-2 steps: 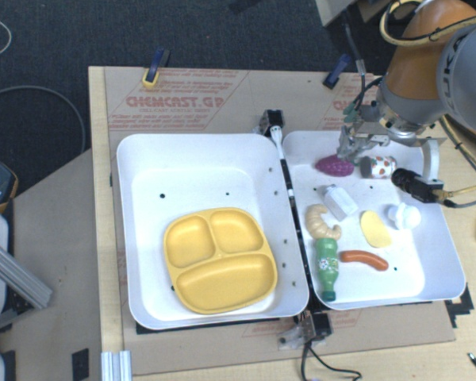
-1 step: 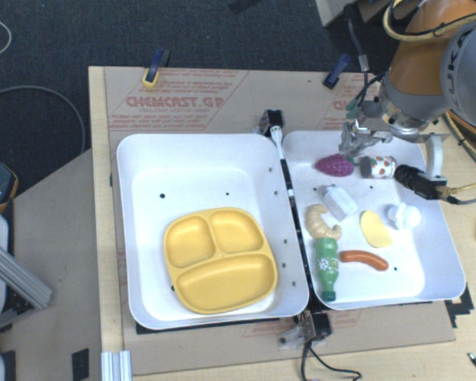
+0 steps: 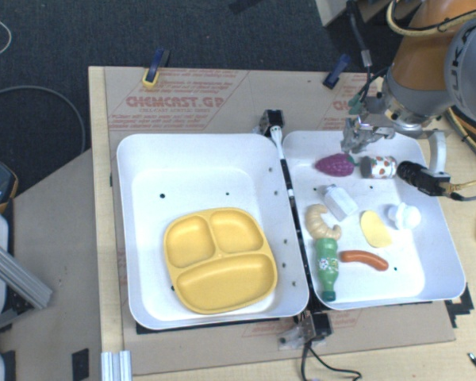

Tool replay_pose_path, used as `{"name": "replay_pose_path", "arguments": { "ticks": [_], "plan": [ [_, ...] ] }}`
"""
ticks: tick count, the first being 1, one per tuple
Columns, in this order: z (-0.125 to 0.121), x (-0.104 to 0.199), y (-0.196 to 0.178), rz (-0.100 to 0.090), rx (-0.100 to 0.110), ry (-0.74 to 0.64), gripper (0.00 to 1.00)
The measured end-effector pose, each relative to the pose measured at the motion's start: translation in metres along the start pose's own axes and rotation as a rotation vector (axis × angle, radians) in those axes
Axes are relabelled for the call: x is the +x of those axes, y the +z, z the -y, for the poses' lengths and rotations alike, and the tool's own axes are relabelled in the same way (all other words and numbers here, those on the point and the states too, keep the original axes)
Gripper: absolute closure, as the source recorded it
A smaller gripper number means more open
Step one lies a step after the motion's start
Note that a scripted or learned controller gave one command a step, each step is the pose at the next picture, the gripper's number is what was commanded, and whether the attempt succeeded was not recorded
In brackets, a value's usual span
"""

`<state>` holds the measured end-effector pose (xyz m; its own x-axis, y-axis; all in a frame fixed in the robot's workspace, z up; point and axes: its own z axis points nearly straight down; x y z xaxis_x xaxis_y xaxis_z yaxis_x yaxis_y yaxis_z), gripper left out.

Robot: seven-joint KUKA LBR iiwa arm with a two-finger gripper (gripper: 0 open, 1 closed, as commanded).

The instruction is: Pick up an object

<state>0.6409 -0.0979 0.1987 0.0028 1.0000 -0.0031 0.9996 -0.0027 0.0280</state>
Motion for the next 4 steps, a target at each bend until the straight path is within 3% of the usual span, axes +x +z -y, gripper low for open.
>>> {"name": "replay_pose_path", "arguments": {
  "ticks": [4],
  "plan": [
    [-0.004, 0.000, -0.042, 0.003, -0.013, -0.003, 1.00]
  ]
}}
